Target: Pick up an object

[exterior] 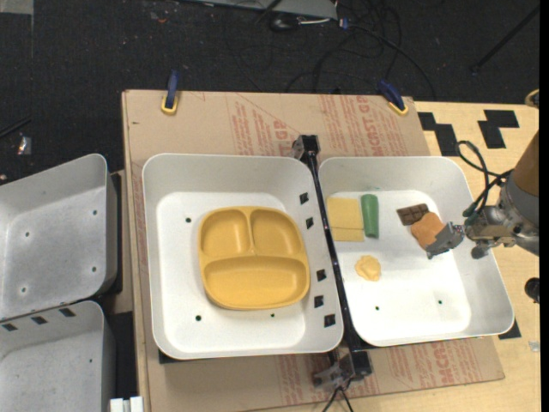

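orange block [426, 227] in right bin [446, 316], toward its right edge, touching a brown piece [412, 215] | gripper [448, 238] just beside block; grip state: cannot tell | left bin [171, 230]: yellow divided plate [254, 257], centre

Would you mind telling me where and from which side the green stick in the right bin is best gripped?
Probably mid-length on the green stick, coming from above. It lies flat, long and narrow; the yellow block sits against its left side, so one finger needs to enter there, the other on its free right side.
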`<state>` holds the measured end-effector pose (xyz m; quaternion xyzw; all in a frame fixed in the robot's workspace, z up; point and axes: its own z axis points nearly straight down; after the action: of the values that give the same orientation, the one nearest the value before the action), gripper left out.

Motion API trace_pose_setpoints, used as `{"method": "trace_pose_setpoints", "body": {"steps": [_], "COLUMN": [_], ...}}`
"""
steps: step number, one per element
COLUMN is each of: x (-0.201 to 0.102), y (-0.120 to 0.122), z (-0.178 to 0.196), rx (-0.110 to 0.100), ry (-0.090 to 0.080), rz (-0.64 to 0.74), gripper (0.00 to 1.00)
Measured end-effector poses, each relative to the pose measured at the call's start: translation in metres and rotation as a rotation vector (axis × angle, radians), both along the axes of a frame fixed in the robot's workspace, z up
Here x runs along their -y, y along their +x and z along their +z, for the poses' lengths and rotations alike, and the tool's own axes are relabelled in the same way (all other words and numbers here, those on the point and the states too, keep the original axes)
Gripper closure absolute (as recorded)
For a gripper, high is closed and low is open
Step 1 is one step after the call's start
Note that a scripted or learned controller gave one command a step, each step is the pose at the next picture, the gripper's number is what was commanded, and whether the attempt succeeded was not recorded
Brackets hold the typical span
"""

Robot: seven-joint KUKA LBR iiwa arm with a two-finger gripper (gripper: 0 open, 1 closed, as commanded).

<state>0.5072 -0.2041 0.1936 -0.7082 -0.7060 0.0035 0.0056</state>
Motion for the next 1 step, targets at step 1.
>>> {"method": "trace_pose_setpoints", "body": {"steps": [1], "x": [-0.0004], "y": [0.0033], "z": [0.0063], "rx": [0.013], "ry": [-0.004], "rz": [0.004], "gripper": [0.00]}}
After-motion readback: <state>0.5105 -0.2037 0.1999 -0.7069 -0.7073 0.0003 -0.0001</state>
